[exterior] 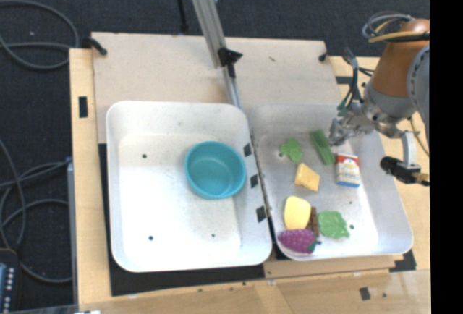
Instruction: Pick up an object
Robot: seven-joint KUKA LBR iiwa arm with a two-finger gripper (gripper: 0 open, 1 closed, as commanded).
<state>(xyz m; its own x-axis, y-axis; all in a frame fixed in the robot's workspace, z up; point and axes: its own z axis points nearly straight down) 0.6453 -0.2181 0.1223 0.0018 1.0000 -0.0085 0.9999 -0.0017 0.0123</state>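
1. Left bin (130, 160): one teal bowl (215, 169), sitting alone right of centre. Nothing else in there worth a pick.
2. Right bin (383, 218) holds the small stuff. Count: two green leafy pieces, one at top (291, 150) and one at bottom (333, 224); one dark green stick (323, 146); one yellow wedge (307, 178); one yellow block (297, 212); one purple grape bunch (297, 239); one small white carton (348, 170) with red and blue print. Seven items total.
3. Bottom cluster is crowded: yellow block, grapes and lower green piece touch or nearly touch, jammed against the bin's front-left corner. Poor target.
4. Gripper (341, 130) hangs over the upper part of the right bin, just above the carton and just right of the green stick. Can't tell from here if the jaws are apart or together; nothing visibly between them.
5. Likely step: descent onto a target. Nearest candidates are the carton and the stick.
6. To do it well, I'd go for the carton: it stands apart from its neighbours, with flat sides. Centre over it, align the jaws across its narrow width, come straight down, close, then lift slowly and check it comes up.
7. Risk: clipping the stick on the way down, or nudging the carton sideways.
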